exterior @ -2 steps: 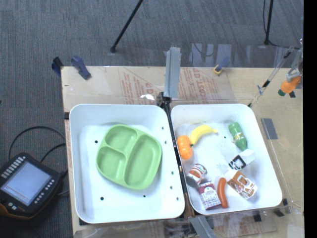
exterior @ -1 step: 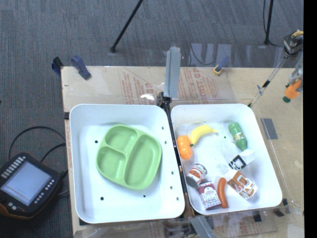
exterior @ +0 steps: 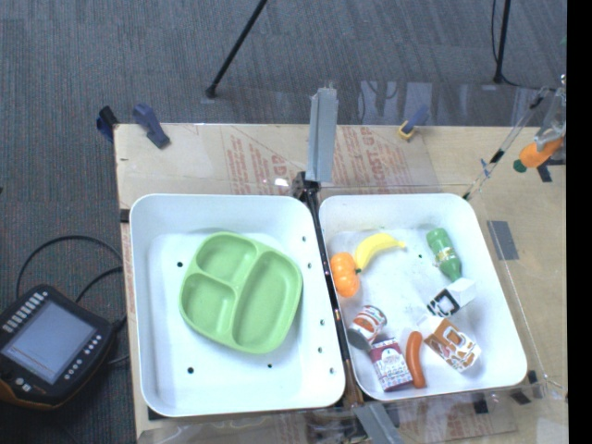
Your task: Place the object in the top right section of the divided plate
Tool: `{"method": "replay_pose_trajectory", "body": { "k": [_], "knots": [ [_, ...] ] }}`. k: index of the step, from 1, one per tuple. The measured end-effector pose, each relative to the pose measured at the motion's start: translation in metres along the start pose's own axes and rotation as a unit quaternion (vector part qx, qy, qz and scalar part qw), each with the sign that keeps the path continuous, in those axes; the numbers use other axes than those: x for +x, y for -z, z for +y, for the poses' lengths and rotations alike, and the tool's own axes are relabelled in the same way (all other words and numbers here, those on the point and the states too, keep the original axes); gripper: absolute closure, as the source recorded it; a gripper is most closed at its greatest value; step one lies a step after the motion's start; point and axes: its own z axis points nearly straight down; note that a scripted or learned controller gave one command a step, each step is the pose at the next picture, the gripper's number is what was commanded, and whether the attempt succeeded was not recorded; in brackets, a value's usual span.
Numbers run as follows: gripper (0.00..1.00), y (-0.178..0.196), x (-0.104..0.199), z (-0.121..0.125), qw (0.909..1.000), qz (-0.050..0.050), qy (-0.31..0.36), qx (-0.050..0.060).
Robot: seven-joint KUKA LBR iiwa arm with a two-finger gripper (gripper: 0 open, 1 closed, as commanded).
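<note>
Eight small items lie loose in the right-hand shallow white plastic bin [exterior: 388,215], and none has reached the green three-section plastic plate [exterior: 240,292], which sits alone in the left-hand shallow white plastic bin [exterior: 166,368]. All of the plate's sections look bare, the top right one included, so I judge the task to be at its start: pick, carry and placement all remain.

The task does not say which object is meant, so I cannot tell which it is. The candidates are:
- a round orange fruit [exterior: 344,274] against the bin's left wall, with a yellow toy banana [exterior: 377,246] just beside it
- a green plastic bottle [exterior: 444,252] near the far right corner
- a small black-and-white box [exterior: 450,299] below the bottle
- a short red-and-white can [exterior: 370,322]
- a dark red packet [exterior: 391,363], with a red sausage-shaped piece [exterior: 415,359] touching or nearly touching it
- an orange-brown printed carton [exterior: 451,345]

Whether the jaws are released, clenched or grasping anything, I cannot tell. Since the arm reaches in from the right, the items' bin is probably the one nearer the jaws, and the plate lies beyond it, well apart from every item.
</note>
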Motion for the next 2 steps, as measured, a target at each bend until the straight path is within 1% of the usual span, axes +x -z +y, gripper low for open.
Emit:
{"method": "replay_pose_trajectory", "body": {
  "k": [1,2],
  "knots": [
    [1.0,0.0,0.0128,-0.0017,0.9592,0.0,-0.283,0.0],
    [1.0,-0.0002,0.0063,0.0052,0.9433,0.001,-0.332,0.0]
  ]
}}
